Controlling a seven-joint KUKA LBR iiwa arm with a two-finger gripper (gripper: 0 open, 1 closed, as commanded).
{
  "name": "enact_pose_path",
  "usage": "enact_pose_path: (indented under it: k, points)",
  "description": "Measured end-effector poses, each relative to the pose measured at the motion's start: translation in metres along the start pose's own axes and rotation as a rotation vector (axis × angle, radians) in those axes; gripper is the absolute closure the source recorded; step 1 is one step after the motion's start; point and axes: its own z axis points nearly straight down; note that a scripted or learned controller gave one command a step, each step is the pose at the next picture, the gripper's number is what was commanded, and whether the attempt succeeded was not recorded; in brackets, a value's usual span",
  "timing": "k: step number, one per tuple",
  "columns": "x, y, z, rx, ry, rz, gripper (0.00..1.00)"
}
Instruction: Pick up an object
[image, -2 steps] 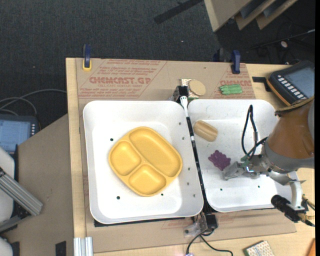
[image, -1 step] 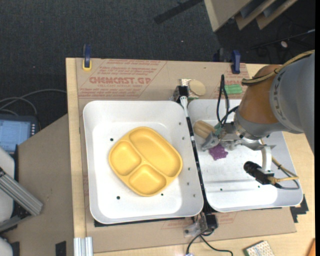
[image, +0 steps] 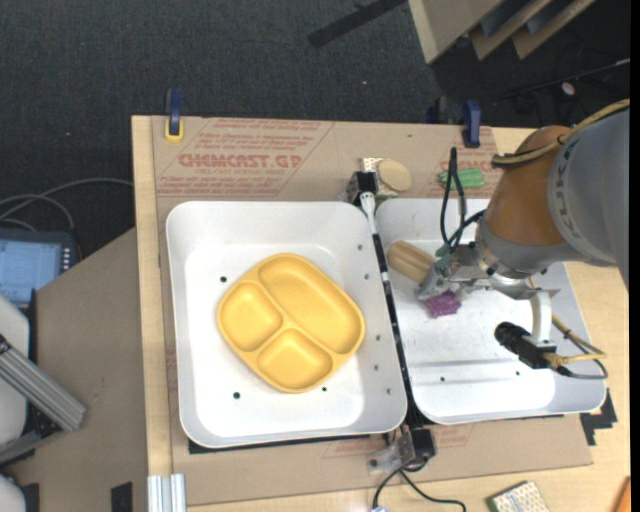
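Bench (image: 250, 165): brown board bearing two white bins side by side. Left bin (image: 200, 390): holds a yellow divided plate (image: 290, 320), central. Right bin (image: 480, 395): the arm (image: 560, 200) hangs over its far right corner. Wooden peg (image: 408, 260): near the right bin's left edge, toward the far side, long axis running left to right. Gripper (image: 450, 283): down in the bin just right of the peg; whether it is spread or closed cannot be told. Purple block (image: 442, 303): directly beneath the gripper, on its near side, touching or nearly so; likeliest target.
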Motion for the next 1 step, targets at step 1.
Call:
enact_pose_path:
  k: [1]
  points:
    - [0.0591, 0.0381, -0.0953, -0.007, 0.002, -0.007, 1.0]
